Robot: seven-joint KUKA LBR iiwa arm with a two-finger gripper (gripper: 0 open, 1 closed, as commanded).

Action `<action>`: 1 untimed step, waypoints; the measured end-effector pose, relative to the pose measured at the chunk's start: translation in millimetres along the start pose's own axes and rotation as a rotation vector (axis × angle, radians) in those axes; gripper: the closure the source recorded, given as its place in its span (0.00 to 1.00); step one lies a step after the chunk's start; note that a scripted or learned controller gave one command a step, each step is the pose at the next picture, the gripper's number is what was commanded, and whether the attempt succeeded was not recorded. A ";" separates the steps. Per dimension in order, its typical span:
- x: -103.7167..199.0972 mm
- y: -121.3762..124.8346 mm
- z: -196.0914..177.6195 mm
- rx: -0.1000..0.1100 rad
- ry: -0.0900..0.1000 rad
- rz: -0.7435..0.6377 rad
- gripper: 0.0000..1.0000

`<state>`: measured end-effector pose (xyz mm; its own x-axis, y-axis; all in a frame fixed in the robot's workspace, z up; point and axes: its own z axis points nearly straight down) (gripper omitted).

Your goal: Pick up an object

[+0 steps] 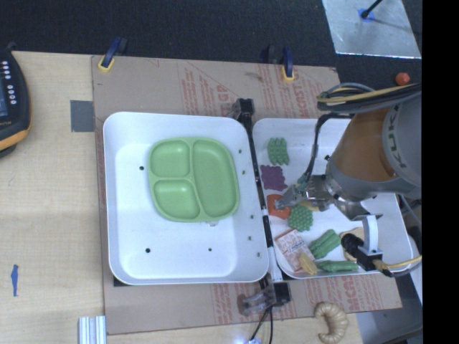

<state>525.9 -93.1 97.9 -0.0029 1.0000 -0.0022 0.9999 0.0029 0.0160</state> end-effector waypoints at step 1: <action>-3.6 -0.3 -0.2 -0.001 0.003 -0.002 0.00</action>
<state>525.5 -96.7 98.1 -0.0052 1.0000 0.0005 0.9998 0.0052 0.0168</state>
